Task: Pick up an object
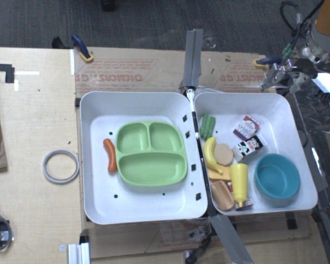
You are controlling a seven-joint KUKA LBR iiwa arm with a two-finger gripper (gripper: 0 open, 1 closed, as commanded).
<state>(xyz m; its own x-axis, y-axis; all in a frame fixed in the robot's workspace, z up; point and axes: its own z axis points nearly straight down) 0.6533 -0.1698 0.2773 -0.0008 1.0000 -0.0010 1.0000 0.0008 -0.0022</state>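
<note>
I read the jaws point(275, 77) as apart and carrying nothing, parked above the far right corner of the right bin point(286, 106), outside its rim. No object is selected yet; this is the approach step. Candidates lie in that bin: blue bowl point(276, 176), banana point(210, 154), yellow bottle point(239, 183), small cartons point(246, 127). Next move: travel inward over one item, then descend.

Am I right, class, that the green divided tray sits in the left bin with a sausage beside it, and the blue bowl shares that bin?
Not quite. The camera view shows the blue bowl in the right bin. The tray and sausage do lie in the left bin.
</note>
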